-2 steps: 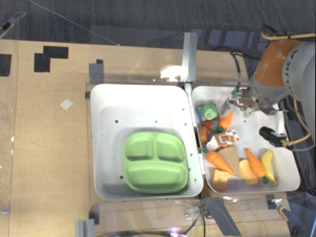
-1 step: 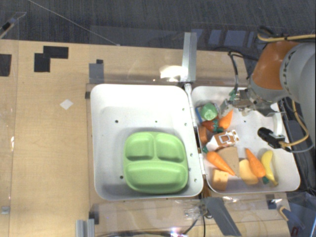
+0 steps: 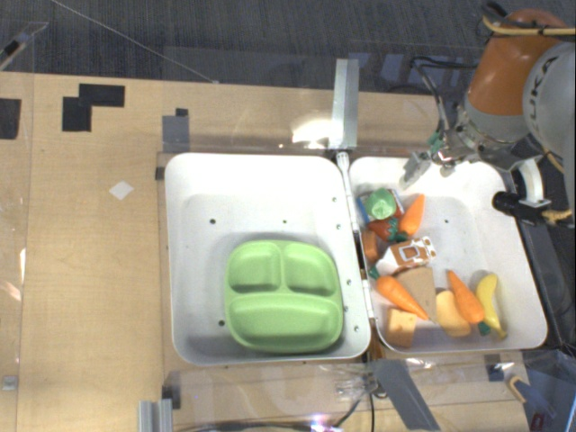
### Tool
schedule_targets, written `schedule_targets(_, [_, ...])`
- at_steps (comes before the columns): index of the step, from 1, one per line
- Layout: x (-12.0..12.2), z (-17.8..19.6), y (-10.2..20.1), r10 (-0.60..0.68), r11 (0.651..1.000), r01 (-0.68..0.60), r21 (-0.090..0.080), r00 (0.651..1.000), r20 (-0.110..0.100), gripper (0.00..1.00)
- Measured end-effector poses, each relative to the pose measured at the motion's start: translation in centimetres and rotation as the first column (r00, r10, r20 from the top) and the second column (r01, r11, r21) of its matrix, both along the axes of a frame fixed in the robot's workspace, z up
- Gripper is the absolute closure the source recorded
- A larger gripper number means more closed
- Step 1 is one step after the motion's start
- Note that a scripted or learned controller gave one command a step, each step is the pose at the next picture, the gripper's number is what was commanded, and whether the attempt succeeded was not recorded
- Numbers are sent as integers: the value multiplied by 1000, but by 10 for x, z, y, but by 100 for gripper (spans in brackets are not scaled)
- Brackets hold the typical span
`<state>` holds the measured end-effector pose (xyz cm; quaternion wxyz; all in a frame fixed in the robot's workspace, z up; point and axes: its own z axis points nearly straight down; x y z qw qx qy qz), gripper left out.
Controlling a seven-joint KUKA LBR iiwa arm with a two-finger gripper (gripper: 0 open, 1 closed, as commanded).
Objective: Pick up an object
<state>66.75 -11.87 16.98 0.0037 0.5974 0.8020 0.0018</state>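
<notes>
Gripper (image 3: 416,167) hangs over right bin's (image 3: 517,241) far rim, fingers' spread unclear to you, nothing visibly held. Toy food crowds bin's left and near side: carrot (image 3: 412,214), banana (image 3: 490,302). Bare floor far-right. Left bin (image 3: 189,241) holds green tray (image 3: 283,295).

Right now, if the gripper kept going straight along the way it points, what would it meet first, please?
Probably the green round toy near the right white bin's back-left corner; the gripper points down-left toward it, though depth is unclear.
</notes>
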Motion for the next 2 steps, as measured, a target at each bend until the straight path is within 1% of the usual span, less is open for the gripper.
schedule_targets(1, [3,-14,8,186,983,-186,0,983,0,0])
schedule_targets(2, [-9,-20,17,272,962,-272,-1,962,-1,0])
